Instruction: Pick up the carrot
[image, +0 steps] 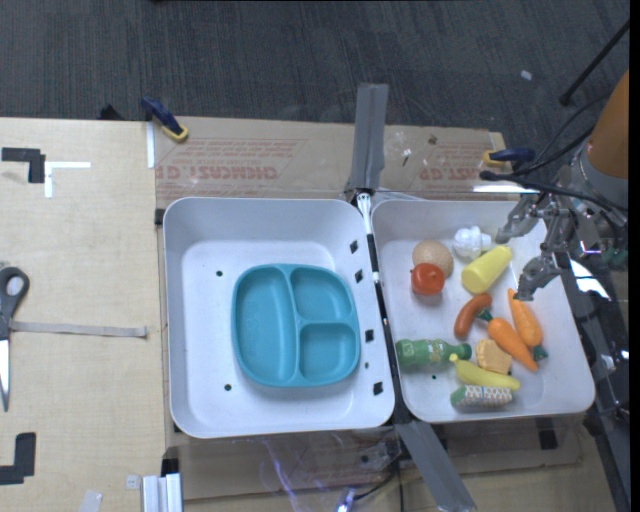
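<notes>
Two orange carrots with green tops lie side by side in the right bin (570, 395), one (526, 319) closer to the right wall and the other (511, 342) just left of it and lower. My gripper (523, 252) hovers above the bin's upper right part, just above the carrots' upper ends. Its fingers are spread open with nothing between them. One fingertip (512, 225) is near the white garlic; the other fingertip (531, 279) points down near the tip of the right carrot.
The right bin also holds a yellow pepper (487, 268), red tomato (428, 279), beige potato (433, 254), white garlic (470, 240), orange sausage (471, 315), green bottle (428, 351), banana (487, 375) and corn (484, 397). A teal divided plate (296, 325) sits in the left bin.
</notes>
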